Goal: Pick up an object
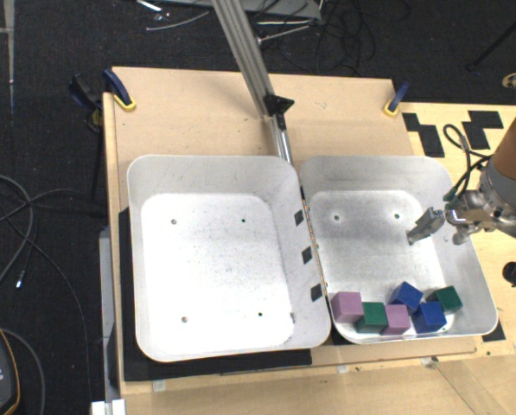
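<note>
Low in right bin (465, 258), purple, green, blue blocks (398, 309) clustered

A robotics lab or test cell is suggested. Two white bins (213, 253) are set on a plywood bench (240, 115), fixed at its far corners by clamps (119, 92). Loose cables (24, 206) are strewn over dark carpet left of the bench.

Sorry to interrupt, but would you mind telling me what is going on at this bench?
The arm is reaching in from the right, and its tool hangs over the right bin with nothing in it. A cluster of purple, green and blue blocks sits in that bin's near corner, untouched so far.
</note>
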Robot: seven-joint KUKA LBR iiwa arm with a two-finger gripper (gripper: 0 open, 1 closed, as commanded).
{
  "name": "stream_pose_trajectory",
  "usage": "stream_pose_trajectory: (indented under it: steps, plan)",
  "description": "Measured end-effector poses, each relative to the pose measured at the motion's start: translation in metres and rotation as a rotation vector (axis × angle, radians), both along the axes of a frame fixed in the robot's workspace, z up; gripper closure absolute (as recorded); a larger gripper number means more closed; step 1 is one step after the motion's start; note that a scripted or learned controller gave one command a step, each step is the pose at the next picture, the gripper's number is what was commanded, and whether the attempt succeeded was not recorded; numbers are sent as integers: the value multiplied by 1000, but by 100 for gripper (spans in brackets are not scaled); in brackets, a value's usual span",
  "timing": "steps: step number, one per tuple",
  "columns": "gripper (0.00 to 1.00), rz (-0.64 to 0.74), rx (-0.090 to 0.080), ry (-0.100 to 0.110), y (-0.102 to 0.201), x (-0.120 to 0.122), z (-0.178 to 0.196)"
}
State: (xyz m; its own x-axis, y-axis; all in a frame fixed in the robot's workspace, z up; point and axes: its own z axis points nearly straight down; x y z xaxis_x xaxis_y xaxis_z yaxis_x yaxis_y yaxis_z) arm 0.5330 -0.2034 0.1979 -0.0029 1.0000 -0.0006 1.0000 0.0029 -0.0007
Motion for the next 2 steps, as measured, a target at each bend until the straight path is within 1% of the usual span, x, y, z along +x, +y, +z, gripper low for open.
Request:
stream_pose_trajectory:
  steps: [1,2]
  plan:
    - [0,-4,2,3,17,-20,-38]
    - [0,-2,-4,-10,8,-33,72]
